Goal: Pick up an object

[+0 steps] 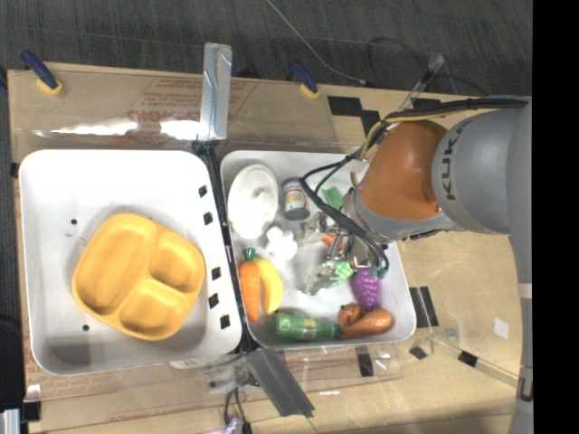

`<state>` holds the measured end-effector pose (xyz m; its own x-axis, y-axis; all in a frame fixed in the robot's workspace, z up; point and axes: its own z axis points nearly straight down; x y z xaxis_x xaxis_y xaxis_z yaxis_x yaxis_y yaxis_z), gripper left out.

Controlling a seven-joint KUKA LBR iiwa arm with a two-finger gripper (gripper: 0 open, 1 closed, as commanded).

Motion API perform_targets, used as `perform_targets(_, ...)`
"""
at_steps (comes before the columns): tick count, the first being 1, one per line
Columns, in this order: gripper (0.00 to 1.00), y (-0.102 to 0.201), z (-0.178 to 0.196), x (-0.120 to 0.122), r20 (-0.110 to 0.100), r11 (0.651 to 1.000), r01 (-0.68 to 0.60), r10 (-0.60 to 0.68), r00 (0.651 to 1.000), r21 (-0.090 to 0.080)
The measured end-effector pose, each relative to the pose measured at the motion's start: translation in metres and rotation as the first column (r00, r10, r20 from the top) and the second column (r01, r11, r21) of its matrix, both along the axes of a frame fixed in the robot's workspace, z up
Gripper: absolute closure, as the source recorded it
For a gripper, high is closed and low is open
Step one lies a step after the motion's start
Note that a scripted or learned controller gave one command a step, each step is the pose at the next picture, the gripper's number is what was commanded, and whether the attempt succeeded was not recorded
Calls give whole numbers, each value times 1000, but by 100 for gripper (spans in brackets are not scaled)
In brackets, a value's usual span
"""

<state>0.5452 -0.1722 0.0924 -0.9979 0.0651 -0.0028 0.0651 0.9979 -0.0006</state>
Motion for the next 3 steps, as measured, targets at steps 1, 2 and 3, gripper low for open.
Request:
perform_targets(1, 0, -37, 2, 27, 2, 978, -210, 210, 978, -2)
perform_targets(2, 0, -36, 1, 9, -1, 968, -252, 252, 968, 0)
perform_targets(3, 0, -36, 1, 21, 1, 952, -306, 306, 952, -2)
